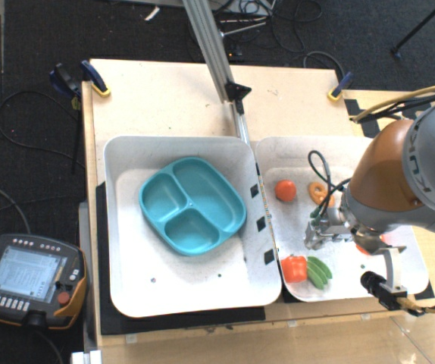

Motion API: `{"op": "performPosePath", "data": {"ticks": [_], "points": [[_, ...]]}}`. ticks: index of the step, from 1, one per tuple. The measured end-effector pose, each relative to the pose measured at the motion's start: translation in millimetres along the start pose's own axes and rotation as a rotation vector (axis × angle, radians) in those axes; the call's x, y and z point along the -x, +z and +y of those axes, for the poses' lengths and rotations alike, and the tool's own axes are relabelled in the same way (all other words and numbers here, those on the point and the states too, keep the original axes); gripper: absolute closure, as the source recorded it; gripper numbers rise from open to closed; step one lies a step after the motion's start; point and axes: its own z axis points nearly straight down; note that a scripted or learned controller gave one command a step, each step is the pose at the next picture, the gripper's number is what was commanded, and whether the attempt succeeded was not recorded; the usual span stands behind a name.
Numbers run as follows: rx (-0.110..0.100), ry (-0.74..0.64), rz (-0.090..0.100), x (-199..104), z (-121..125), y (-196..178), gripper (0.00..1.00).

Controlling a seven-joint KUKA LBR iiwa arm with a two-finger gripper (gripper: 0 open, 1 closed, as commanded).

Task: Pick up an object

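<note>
From my remote station, I see the metal tool (pixel 317 232) hanging low in the right-hand shallow white plastic bin (pixel 297 152), nothing visibly gripped; I cannot tell how it is set. The pick looks not yet done. Candidates lie around it: a smooth round orange-red tomato-like ball (pixel 285 191) at its ten o'clock, a glossy red pepper-shaped toy (pixel 294 268) and a green pod-shaped toy (pixel 319 272) touching each other near six o'clock, an orange ring-like piece (pixel 319 192) at twelve. A teal moulded three-compartment plastic tray (pixel 192 205) rests in the left white bin (pixel 126 233) on the pale wooden table (pixel 164 97).
</note>
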Motion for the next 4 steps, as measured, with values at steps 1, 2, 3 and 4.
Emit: {"op": "performPosePath", "data": {"ticks": [1, 2, 3, 4], "points": [[-0.001, 0.0, 0.0, 0, 0, 0, 0.0], [-0.005, 0.002, 0.001, 2, -3, 30, 0.0], [-0.003, 0.001, 0.0, 2, -2, 19, 1.0], [-0.003, -0.001, 0.0, 2, -1, 10, 1.0]]}}
